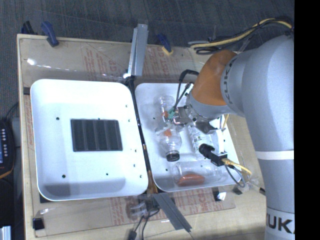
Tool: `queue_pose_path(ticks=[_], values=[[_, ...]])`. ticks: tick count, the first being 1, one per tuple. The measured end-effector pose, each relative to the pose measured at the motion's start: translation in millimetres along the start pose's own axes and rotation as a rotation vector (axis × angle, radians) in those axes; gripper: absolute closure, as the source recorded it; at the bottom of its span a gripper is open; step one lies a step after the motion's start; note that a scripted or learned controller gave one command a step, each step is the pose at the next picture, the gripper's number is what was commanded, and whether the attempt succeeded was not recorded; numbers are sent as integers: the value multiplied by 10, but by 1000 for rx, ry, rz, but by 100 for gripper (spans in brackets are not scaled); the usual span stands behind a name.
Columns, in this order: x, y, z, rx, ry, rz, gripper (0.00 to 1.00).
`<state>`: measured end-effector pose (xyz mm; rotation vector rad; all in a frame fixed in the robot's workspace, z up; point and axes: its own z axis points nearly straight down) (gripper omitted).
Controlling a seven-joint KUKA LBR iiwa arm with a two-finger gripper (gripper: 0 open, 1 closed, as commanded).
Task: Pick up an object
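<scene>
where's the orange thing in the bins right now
The orange thing lies in the right bin, near its front edge, just below the black-capped bottle.

Blue clamps [49, 32] — dark grate [96, 135] in left bin [45, 99]

Bulky grey arm [265, 99] with an orange band [210, 81], white stripe, and yellow-black cables [235, 39].
</scene>
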<state>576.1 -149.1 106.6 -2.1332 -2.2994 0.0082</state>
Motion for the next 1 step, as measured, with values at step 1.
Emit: queue_pose_path(ticks=[1], values=[[342,326,-808,-3,1,29,100]])
